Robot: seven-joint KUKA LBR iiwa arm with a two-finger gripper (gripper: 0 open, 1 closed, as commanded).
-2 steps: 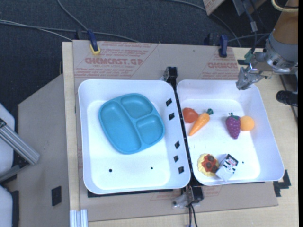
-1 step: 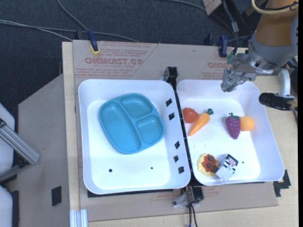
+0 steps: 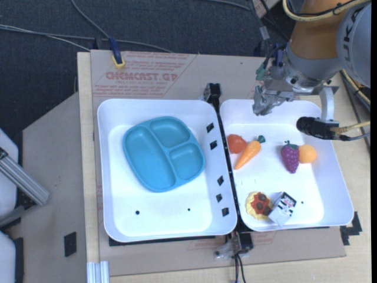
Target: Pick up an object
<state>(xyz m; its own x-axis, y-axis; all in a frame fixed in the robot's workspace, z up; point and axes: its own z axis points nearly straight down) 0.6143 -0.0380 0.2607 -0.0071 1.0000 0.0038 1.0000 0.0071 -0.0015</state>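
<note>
Legibly, "CHEMCAST GP" in red print is seen on the brown sheet laid over the bench, behind the left bin; smaller print beneath it cannot be read. A blue clip is fixed at that sheet's far edge. The left bin is occupied by a blue divided plate. In the right bin are laid a tomato touching a carrot, purple grapes touching an orange, and a small pizza against a white printed box, its print too small to read. The claw is poised over the right bin's far edge, nothing gripped; whether it is open cannot be told. A black cylinder juts beside it.
</note>
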